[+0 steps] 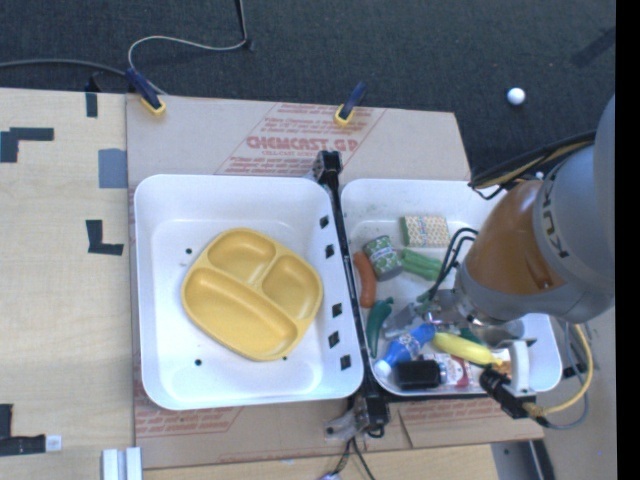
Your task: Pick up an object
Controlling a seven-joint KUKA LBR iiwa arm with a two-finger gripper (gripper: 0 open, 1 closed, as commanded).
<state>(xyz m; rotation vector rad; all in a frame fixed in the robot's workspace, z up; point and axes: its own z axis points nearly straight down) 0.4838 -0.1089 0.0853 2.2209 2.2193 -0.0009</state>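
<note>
The right bin (520,373) holds a heap of small objects. Among them are an orange sausage-shaped piece (365,278), a green can (380,253), a pale checked block (425,230), a blue bottle (408,348), a black block (418,373) and a yellow banana-like piece (466,348). My gripper (428,315) is down in the middle of this heap, just above the blue bottle and the yellow piece. The orange-banded wrist (510,253) hides much of it. Nothing is seen lifted off the pile.
The left bin (160,298) holds a yellow divided plate (252,293). A black clip divider (335,258) runs between the bins. Both bins rest on brown cardboard (290,143), with cables and yellow clamps at the back edge.
</note>
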